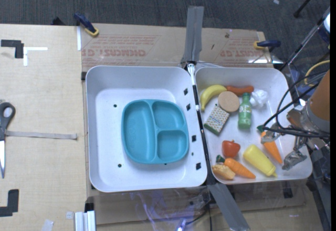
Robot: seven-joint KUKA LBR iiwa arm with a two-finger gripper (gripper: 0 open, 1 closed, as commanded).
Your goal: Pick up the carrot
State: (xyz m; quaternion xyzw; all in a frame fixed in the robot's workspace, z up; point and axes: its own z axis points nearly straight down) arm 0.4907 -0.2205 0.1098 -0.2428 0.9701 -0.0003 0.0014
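Gripper (287,147) low over right bin (239,181), beside carrot (272,152)

You're looking at two white bins: the left bin (100,135) has one teal divided plate (155,131). The right bin (273,75) has two carrots, one low (240,168) and one near the right side (272,151), plus one banana (211,94), one green bottle (245,111), one tomato (230,148) and one yellow squeeze bottle (259,160). One pair of scissors (4,119) lies on the bench.

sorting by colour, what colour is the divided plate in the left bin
Teal blue. The plate shows clearly in the camera view.
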